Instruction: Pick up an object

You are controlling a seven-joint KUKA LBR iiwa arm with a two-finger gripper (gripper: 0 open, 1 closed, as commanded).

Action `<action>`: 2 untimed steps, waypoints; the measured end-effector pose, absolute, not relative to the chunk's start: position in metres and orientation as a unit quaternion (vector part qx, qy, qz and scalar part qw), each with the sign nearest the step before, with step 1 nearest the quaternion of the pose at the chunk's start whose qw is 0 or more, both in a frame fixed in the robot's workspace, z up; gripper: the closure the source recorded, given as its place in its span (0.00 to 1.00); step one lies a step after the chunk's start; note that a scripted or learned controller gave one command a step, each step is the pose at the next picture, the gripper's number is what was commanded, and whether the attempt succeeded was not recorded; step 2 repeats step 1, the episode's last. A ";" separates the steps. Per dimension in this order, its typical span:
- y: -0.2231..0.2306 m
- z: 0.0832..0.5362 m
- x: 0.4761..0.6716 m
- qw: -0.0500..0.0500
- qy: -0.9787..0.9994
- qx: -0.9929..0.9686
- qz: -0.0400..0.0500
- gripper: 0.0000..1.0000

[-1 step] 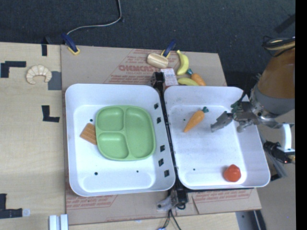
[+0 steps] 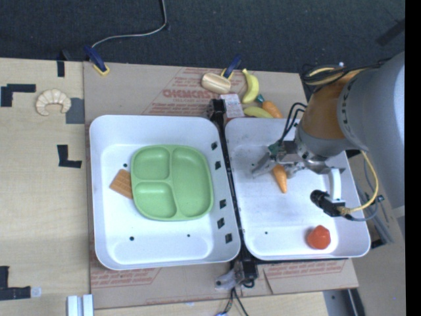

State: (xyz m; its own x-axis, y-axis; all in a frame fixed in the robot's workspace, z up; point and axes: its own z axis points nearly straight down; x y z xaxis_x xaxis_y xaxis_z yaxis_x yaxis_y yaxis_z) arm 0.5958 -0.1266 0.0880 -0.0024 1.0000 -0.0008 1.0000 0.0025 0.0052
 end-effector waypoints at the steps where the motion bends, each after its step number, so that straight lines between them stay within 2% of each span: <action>1: -0.128 0.097 0.595 0.002 0.708 0.707 0.000 1.00; 2: -0.128 0.097 0.595 0.002 0.708 0.707 0.000 1.00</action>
